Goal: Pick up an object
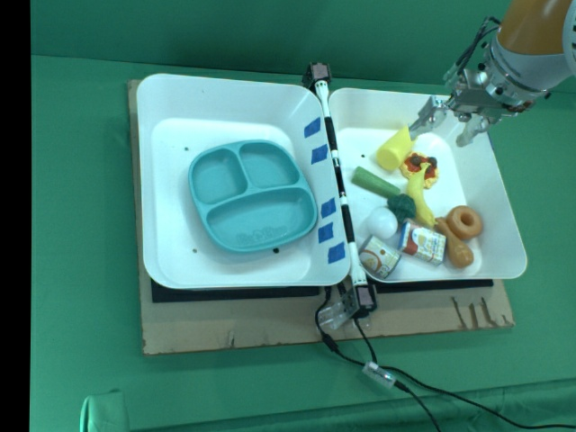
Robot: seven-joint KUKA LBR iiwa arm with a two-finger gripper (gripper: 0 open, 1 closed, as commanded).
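Note:
My gripper (447, 122) hangs over the back part of the right bin (504, 214), open, with nothing between its fingers (423, 115). Just left of it and below lies a yellow wedge-shaped toy (393, 148). Beside that are a small pizza slice toy (421, 166), a banana (418, 196) and a green stick (375, 182). Further toward the front lie a broccoli piece (401, 206), a white egg (382, 222), a donut (464, 221), a brown bread roll (457, 251) and two small cans (423, 242) (379, 256).
The left bin (166, 115) holds a teal divided plate (252, 196). A divider with blue tape marks (326, 178) runs between the bins. Cables (396, 385) trail over the green cloth in front.

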